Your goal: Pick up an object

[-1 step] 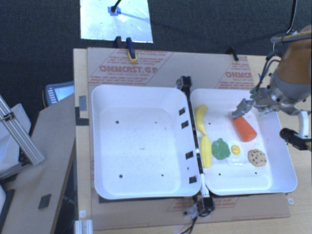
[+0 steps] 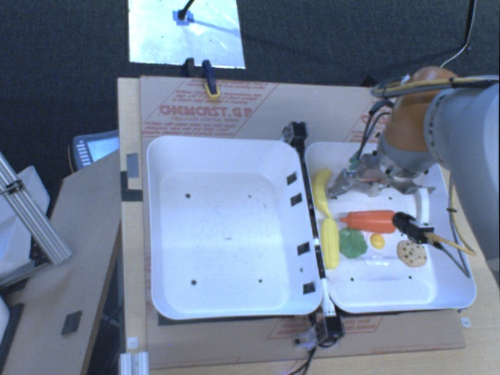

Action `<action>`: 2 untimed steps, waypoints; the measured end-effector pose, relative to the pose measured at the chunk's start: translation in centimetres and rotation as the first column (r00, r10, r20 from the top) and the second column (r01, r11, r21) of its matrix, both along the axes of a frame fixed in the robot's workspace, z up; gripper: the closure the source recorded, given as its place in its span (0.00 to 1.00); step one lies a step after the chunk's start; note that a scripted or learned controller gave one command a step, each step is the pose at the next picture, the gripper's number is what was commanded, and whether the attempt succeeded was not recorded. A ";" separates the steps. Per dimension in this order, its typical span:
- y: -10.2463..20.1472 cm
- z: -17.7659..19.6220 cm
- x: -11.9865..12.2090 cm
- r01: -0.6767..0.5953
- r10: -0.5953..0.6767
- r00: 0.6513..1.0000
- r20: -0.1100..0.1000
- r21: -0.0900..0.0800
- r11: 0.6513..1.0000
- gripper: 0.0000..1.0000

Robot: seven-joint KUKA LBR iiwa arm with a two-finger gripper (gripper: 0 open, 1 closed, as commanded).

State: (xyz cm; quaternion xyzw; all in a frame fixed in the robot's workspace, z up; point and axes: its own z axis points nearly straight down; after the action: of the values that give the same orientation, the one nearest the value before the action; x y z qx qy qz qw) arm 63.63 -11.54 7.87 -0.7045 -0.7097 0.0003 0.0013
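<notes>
Overhead slanted view of the bench. You see two white bins side by side: the left bin (image 2: pixel 226 233) and the right bin (image 2: pixel 391 287), which holds the objects. The arm (image 2: pixel 461 123) enters from three o'clock, its orange band (image 2: pixel 410 123) above the wrist. The gripper (image 2: pixel 348 180) hangs over the upper half of the right bin; whether it is spread or closed, and whether it has anything, you cannot tell. At nine o'clock in that bin lie a banana (image 2: pixel 321 191) and, below it, a corn cob (image 2: pixel 330 243). Near the centre sits an orange carrot (image 2: pixel 369 220), with a green broccoli (image 2: pixel 353 244) touching the corn, a small yellow piece (image 2: pixel 377 241), and a cookie (image 2: pixel 411 253) toward four o'clock.
</notes>
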 end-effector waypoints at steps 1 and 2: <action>3.5 22.5 -1.8 -0.001 0.001 1.000 0.023 -0.003 1.000 0.00; 8.1 14.1 3.3 -0.001 0.001 1.000 0.000 0.000 1.000 0.00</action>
State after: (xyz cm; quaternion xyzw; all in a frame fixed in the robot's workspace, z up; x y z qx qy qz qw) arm 66.93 -3.43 21.99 -0.7040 -0.7102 0.0000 0.0013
